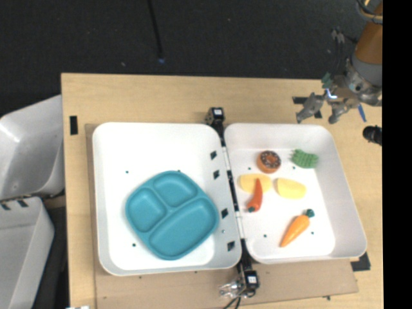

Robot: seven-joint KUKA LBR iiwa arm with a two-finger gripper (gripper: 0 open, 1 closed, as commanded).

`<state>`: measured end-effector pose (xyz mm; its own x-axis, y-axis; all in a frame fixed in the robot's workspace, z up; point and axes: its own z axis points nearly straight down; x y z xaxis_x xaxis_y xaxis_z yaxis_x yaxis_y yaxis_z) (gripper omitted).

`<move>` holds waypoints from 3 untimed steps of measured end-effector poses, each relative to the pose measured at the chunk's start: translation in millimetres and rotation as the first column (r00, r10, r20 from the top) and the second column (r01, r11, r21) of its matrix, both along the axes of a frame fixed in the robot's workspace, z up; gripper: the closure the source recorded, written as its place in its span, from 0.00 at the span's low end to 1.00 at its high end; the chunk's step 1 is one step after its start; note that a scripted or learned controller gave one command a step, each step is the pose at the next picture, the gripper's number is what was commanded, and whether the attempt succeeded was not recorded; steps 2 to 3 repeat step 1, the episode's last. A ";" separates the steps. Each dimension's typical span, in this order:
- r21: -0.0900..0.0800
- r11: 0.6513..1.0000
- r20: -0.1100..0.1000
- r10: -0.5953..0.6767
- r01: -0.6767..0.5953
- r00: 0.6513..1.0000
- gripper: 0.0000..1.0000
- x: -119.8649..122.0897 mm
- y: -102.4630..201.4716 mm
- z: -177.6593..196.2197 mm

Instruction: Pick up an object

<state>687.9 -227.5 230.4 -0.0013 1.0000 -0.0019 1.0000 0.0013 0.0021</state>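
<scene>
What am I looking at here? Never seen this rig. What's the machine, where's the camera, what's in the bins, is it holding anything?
One fixed camera looks down at a slant on a wooden bench with two shallow white bins side by side. The machine is a robot arm entering from the right; its two-finger gripper hovers above the bench just beyond the right bin's far edge, fingers spread, with nothing between them. The left bin holds a teal divided plate. The right bin holds toy food: a carrot, a red chili pepper lying across a yellow piece, another yellow piece, a small round chocolate donut and a green leafy item. The job is to pick up one object.
</scene>
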 end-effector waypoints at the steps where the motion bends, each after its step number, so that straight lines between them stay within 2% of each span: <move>1: 0.000 1.000 -0.003 0.002 -0.002 1.000 0.00 -0.7 3.2 -42.1; 3: 0.000 1.000 -0.003 0.002 -0.002 1.000 0.00 -0.7 3.2 -42.1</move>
